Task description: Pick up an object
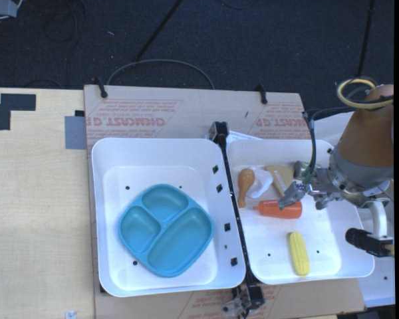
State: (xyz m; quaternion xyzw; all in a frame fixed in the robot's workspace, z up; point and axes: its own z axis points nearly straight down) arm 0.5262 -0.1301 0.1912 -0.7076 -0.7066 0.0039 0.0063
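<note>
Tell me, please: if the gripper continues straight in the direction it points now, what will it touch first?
Most likely the orange carrot-like toy. The gripper points down and toward the view's left, and its tip sits right at that toy in the right bin. Height above the toy is unclear, so they may already touch.

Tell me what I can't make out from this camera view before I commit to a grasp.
- Gripper: whether it grips anything is too blurred and small to tell; it sits over the carrot.
- Carrot: its right end is hidden under the gripper.
- Pale item beside the drumstick: too washed out against the right bin to identify.
- Arm: cut off at the right.
</note>
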